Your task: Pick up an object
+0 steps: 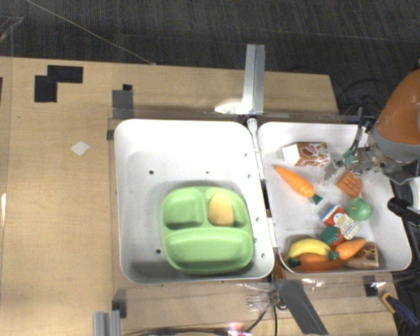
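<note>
My gripper (344,164) hangs over the upper right part of the right bin (290,226), reaching in from the right edge. It sits just above a brown waffle-like piece (348,184) and right of a small brown-and-white carton (305,154). Nothing can be seen held in it. An orange carrot (295,181) lies left of the waffle piece. Lower down are a green ball (360,208), a small colourful box (340,222), a banana (306,247), a second carrot (348,248) and a bread slice (366,257).
The left bin (140,187) holds a green divided plate (204,247) with a yellow round fruit (222,208) in its upper right compartment. A metal post (254,75) stands behind the bins' shared wall. The arm's orange band (406,110) is at the right edge.
</note>
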Controlling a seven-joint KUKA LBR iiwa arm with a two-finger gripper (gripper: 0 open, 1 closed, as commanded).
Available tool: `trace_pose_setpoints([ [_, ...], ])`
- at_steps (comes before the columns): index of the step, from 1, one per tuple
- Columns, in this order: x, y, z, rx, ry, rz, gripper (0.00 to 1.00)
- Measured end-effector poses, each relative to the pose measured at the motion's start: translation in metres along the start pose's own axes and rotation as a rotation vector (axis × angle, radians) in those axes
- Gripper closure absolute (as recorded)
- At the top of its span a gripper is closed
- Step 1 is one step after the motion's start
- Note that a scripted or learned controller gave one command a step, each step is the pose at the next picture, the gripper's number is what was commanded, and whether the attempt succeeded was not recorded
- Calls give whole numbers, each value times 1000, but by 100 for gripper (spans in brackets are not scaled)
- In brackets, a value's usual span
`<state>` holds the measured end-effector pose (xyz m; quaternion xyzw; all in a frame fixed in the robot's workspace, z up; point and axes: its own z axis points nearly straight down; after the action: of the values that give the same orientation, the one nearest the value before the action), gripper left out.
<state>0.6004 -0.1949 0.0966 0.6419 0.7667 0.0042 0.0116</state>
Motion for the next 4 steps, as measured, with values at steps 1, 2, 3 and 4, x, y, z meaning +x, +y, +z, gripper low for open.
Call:
trace_pose_setpoints([
  [1, -2, -7, -1, -8, 0, -22, 0],
  [2, 79, 14, -1, -10, 3, 6, 0],
  [3, 73, -13, -2, -11, 0, -47, 0],
  [4, 79, -32, -2, -14, -3, -24, 0],
])
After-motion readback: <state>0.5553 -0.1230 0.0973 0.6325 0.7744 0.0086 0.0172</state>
